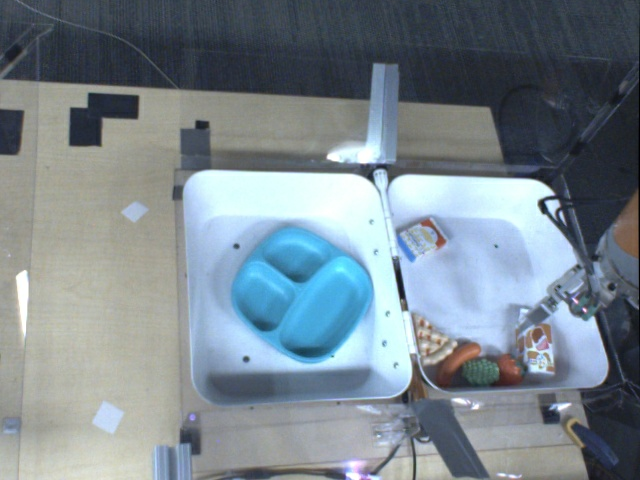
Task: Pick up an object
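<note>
My gripper [540, 315] reaches in from the right over the lower right corner of the right bin [470, 278]. Its tip sits just above the top of a small orange-and-white carton [538, 351], which stands near the bin's right wall. Whether the two touch is unclear. A second small carton [421, 238] with an orange label lies in the bin's upper left. Along the front wall lie a waffle-like piece [430, 336], a reddish sausage [456, 357], a green knobbly toy [481, 371] and a red piece [509, 370].
The left bin [215, 268] holds a blue divided plate [301, 293] in its middle. A metal post [384, 113] rises behind the seam between the bins. A black cable [562, 213] loops over the right bin's far right rim.
</note>
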`<state>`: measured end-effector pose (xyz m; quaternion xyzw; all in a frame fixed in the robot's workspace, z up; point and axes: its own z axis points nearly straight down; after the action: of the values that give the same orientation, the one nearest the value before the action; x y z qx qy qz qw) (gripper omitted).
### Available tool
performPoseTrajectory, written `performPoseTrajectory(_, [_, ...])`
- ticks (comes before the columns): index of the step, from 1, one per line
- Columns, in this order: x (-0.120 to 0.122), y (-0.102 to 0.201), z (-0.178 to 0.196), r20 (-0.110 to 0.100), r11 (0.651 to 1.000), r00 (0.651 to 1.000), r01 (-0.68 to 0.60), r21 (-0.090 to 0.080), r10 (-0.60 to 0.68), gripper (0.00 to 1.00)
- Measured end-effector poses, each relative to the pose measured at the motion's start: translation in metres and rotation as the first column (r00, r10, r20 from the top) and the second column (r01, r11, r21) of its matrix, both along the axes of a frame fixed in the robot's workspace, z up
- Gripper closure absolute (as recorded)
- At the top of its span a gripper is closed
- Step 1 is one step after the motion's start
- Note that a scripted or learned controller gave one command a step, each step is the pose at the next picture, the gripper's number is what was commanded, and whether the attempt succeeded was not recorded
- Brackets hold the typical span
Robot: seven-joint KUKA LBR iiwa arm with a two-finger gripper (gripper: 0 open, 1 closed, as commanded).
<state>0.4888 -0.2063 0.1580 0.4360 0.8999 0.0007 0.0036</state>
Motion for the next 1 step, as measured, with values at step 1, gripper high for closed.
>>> performPoseTrajectory(1, [-0.0004,0.0003,-0.0584,-0.002,0.996,0.996,0.092,0.001,-0.092,0.00])
